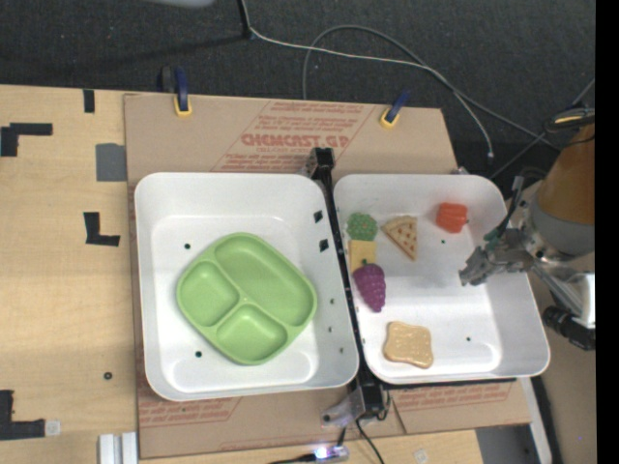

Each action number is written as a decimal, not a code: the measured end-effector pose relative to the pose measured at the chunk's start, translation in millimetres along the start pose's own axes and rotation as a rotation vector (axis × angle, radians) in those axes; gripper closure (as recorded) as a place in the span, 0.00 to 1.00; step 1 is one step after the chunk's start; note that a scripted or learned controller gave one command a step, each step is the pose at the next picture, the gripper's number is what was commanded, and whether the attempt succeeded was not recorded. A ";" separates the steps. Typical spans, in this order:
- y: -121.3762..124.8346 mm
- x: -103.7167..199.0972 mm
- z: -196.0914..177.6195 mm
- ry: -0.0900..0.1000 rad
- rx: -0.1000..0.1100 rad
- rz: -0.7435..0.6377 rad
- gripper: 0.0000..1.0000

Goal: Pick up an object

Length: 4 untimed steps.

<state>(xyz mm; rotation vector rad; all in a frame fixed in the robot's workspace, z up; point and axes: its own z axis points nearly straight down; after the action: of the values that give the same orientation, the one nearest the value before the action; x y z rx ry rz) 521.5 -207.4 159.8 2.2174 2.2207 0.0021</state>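
Over the right bin (517, 356) the gripper (481, 267) hung, grip state unclear; nearby tomato (451, 217) looked light, smooth, probably best pinched across its middle.

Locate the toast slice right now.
In the camera view, the toast slice lies near the front edge of the right bin, below the purple grapes and well left of the gripper.
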 end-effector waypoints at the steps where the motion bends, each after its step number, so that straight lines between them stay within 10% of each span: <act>1: 6.9 -6.9 -58.8 -0.001 -0.002 0.000 1.00; 4: 24.5 79.4 -80.8 0.002 0.006 -0.003 1.00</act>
<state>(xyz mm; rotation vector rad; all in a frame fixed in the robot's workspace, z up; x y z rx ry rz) 545.6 -127.9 240.6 2.2180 2.2275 -0.0020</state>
